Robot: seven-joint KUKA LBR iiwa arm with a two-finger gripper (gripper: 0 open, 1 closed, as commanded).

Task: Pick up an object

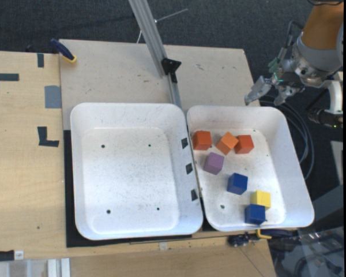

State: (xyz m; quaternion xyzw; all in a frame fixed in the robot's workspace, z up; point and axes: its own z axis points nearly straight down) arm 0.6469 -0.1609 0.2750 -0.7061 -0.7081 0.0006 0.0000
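We see a pale wooden tabletop [23, 154] carrying two shallow white bins side by side. The left bin [127, 172] is the larger surface before us, its floor speckled and marked with a few dark dots. The right bin [288, 154] holds all the blocks. A grey metal post [150, 30] slants across the top of the view and ends at a black bracket just above the seam between the bins.

The arm [323, 22], with its orange band, comes in at the upper right. Its gripper [271, 91] hangs above the tabletop just beyond the right bin's far rim, apart from every block. Its fingers [255, 93] appear spread and nothing sits between them.

In the right bin, three blocks lie in a row near the far wall: a red-orange block [202, 139], an orange block [226, 142] turned at an angle, and a red block [244, 143] touching it. Just below them lies a purple block [214, 163]. Nearer the middle sits a blue block [237, 183]. At the near edge a yellow block [261, 198] touches a second blue block [255, 213].
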